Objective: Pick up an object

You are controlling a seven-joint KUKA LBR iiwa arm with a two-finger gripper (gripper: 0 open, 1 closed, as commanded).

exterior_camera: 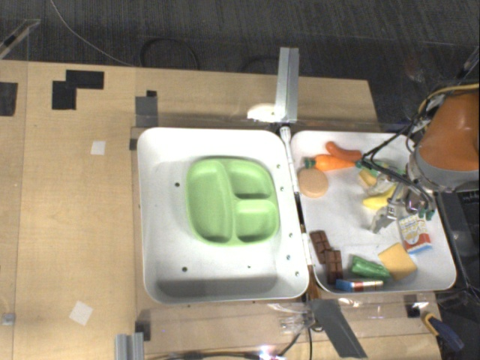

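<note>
1. I'm seeing the wooden surface [67,223] sitting over dark carpet [187,13].
2. The hand [394,212] is hovering beside the yellow object [377,200] in the right bin [341,201]; I cannot tell its grip.

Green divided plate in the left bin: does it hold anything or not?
Empty. The green divided plate shows three bare compartments; the toys lie in the right bin.

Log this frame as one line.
arm: over right white bin | gripper: beside yellow toy | green divided plate: left bin
</note>
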